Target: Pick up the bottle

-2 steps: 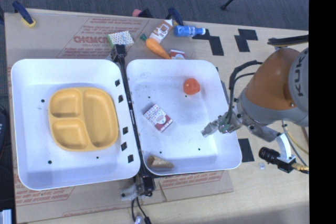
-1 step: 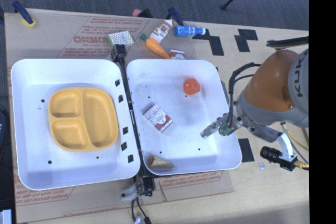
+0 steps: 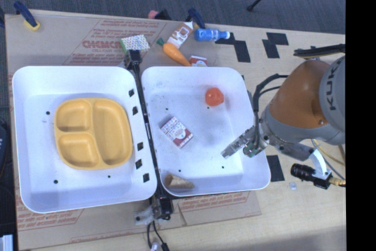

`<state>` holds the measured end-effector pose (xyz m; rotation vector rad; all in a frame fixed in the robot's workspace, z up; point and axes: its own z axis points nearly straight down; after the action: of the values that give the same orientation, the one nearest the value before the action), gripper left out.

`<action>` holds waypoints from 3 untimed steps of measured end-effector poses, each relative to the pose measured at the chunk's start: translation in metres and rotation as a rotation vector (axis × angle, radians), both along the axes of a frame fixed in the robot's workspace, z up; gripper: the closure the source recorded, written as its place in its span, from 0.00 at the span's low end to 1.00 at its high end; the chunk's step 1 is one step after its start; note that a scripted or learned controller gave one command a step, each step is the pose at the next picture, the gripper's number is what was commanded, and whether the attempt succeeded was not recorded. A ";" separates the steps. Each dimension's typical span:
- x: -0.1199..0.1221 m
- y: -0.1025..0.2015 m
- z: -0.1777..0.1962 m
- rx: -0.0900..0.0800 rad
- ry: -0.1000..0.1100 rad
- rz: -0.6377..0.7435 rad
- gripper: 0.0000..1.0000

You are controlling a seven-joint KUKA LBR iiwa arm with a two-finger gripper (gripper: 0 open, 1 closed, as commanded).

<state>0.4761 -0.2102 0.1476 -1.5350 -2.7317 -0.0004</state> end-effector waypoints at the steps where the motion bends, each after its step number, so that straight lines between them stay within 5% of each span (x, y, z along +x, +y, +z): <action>1: 0.001 -0.001 0.013 -0.004 -0.007 0.110 1.00; 2: 0.000 0.022 -0.007 -0.002 -0.005 0.257 1.00; 3: 0.001 0.019 0.108 -0.005 -0.009 0.316 1.00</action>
<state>0.4772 -0.1908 0.2554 -1.0896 -2.9490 0.0013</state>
